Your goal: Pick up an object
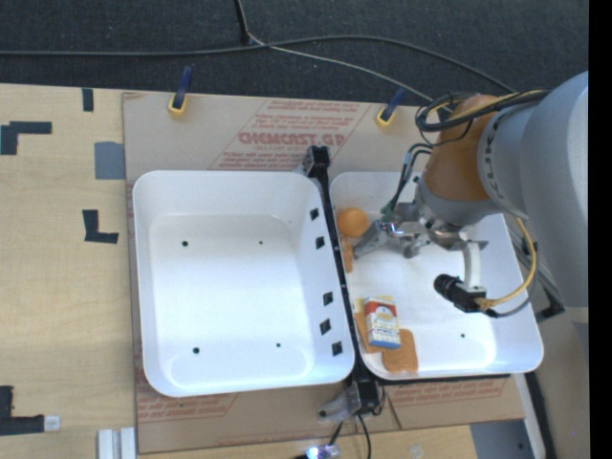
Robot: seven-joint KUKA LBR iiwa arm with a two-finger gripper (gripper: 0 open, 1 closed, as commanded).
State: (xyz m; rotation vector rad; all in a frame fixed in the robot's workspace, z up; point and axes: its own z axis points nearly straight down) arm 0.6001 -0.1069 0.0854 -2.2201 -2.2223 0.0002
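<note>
- Overhead, two shallow white bins of smooth moulded plastic with rounded corners sit side by side on a brown cardboard sheet (277,132) printed in red, laid over the pale wood table (57,285).
- Left bin (153,285) has a glossy floor dotted with small dark holes; a row of black clips (327,299) joins the two rims.
- Right bin (516,347) holds a small round orange ball (353,222) near its left wall, and toward its front left corner a flat rectangular box (382,321) with red and white print, touching a flat, rounded orange piece (403,353).
- Grey arm (545,189), matte and cylindrical, carries an orange band (454,165) above the wrist; black cables loop round it.
- Gripper (378,237) of bare metal hangs low in the right bin, just beside the ball; its fingers look parted, nothing between them.
</note>
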